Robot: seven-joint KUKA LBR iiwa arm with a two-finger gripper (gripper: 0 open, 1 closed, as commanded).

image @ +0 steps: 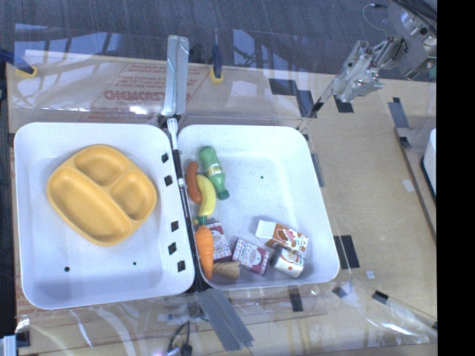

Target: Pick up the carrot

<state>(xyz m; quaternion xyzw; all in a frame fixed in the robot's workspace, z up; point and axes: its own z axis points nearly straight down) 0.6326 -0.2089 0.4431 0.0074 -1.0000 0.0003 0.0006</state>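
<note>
While carrot (204,251) lies beside cartons (251,256), banana (205,196) above — tool (355,80) far off, state unclear.

Evenly and brightly lit from overhead, with no strong cast shadows. Soft grey shading only along the inner walls of the two white bins (245,284). Pale blue-white glare in streaks on the clear plastic sheeting (111,65) at the far left and along the near edge. Slightly soft and grainy throughout; small print on the cartons (286,247) unreadable. Blurred at the far right, around the gripper (356,76).
</note>
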